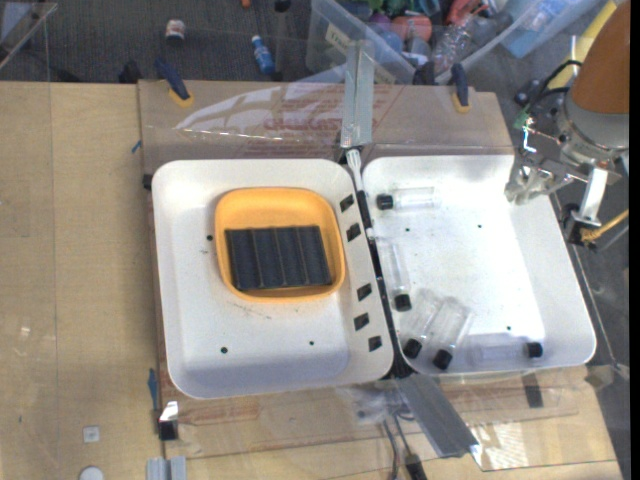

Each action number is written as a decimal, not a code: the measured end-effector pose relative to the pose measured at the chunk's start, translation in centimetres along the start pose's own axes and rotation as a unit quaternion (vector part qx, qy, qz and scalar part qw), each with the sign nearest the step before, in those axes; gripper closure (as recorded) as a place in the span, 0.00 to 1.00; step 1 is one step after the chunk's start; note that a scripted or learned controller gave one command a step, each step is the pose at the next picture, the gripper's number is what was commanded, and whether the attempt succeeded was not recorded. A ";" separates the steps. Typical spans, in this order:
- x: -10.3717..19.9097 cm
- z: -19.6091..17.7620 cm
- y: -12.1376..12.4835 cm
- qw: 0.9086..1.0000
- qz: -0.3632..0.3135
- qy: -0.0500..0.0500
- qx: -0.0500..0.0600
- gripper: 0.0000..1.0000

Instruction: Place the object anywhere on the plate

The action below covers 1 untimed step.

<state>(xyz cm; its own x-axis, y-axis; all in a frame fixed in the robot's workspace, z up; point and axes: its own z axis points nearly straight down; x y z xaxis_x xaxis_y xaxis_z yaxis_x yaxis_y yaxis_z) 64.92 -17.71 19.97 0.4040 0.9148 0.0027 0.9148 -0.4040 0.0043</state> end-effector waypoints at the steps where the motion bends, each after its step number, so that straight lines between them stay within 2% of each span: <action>1: 2.5 -1.8 0.9 0.997 -0.072 -0.001 0.000 1.00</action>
<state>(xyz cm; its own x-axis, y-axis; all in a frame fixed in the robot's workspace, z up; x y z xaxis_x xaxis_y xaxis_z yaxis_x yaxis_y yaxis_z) 66.76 -15.84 21.78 0.2690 0.9631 0.0004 0.9631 -0.2690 0.0053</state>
